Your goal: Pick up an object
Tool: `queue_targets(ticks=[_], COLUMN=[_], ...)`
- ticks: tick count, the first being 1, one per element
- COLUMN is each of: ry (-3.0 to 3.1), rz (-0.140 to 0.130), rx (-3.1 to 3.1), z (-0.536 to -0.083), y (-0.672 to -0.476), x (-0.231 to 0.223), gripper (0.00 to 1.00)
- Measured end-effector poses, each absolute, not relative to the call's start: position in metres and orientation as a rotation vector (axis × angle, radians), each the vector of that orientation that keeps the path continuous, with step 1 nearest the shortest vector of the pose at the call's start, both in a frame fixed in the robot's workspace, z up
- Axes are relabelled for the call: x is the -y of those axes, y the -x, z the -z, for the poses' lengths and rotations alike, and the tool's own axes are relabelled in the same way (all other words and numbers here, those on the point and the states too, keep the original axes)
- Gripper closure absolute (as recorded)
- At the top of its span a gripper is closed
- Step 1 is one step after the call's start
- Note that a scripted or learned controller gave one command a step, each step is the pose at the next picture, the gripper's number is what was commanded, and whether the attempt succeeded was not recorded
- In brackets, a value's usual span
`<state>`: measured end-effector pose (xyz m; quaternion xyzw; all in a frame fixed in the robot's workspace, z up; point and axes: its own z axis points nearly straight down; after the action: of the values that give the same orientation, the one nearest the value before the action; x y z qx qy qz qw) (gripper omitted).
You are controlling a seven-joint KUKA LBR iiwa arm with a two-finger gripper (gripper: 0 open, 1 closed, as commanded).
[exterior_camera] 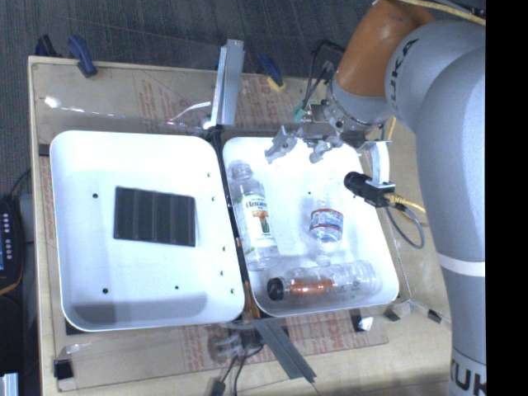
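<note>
The arm (445,139) is cut off by the top, right and bottom edges of the view; its base is not seen. The far right corner of the right bin (247,151) is covered by the gripper (301,143). Label print on the bottles (326,225) in that bin is too small to be read. A dark device (7,242) left of the left bin (74,151) is cut off by the view's edge.

Both bins are showing plain white, the left bin (82,221) carrying a dark grey ribbed rectangle (155,216). In the right bin (388,262), three clear bottles are lying: one with an orange-and-white label (254,214), one with a blue-and-red label (326,223), one with a copper-coloured insert (322,285). The table (124,85) is showing tan with faint red print.
</note>
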<state>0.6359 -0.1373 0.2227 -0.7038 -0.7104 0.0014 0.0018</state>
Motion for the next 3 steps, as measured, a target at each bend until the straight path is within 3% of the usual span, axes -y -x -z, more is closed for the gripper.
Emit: queue_targets(ticks=[1,2,3], ry=[2.28,2.193,2.059], rz=[-0.004,0.001,-0.002], rx=[2.153,2.251,2.371], z=[-0.091,-0.201,-0.208], y=[-0.609,-0.654,-0.598], x=[0.208,0.207,0.21], gripper=[0.0,0.0,0.0])
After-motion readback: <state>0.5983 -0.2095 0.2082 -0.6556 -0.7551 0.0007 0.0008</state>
